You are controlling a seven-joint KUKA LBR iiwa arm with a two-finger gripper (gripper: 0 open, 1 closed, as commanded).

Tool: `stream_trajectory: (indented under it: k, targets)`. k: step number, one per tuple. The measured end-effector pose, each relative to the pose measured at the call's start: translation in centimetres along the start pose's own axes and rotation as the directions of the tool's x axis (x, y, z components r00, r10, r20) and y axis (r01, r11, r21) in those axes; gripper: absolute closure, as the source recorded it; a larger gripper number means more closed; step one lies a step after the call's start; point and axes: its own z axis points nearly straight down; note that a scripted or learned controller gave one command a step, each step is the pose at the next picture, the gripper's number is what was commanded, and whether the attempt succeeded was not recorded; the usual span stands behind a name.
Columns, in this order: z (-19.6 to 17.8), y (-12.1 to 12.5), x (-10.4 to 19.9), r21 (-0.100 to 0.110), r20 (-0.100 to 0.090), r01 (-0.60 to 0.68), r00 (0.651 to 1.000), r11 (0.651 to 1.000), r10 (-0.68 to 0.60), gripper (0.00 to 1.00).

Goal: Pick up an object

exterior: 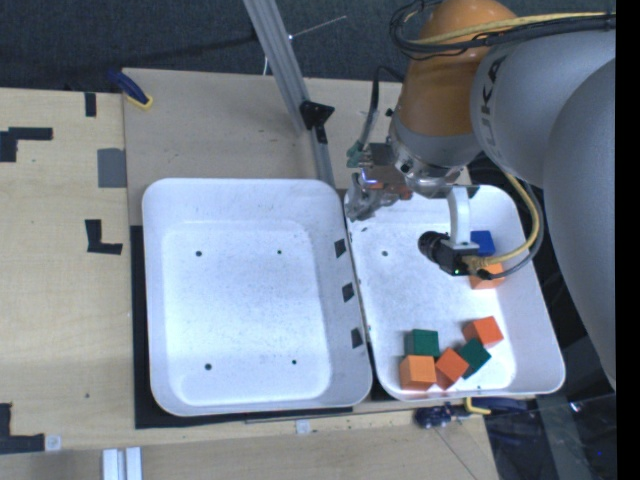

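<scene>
item: small blocks, orange and green, clustered at the near end of the right bin (385, 298): green block (423, 342), orange block (417, 371), a tilted orange block (452, 364), another orange block (484, 330). a blue block (482, 242) lies apart, by the arm.
handling, judged: light, stiff, flat-sided, likely not fragile; take across two opposite faces, the outlying orange one being easiest.
gripper (362, 202): over the bin's far left corner, jaw state cannot be told, nothing seen held.

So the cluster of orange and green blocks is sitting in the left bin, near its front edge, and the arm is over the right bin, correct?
Not quite. The camera view shows the orange and green blocks in the right bin, near its front edge, not the left bin. The arm is indeed over the right bin.
</scene>
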Motion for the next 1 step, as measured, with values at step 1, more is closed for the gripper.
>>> stream_trajectory:
  k: [1]
  targets:
    - [1.36, 2.00, 5.35, 0.000, 0.001, 0.000, 1.000, 1.000, 0.000, 1.00]
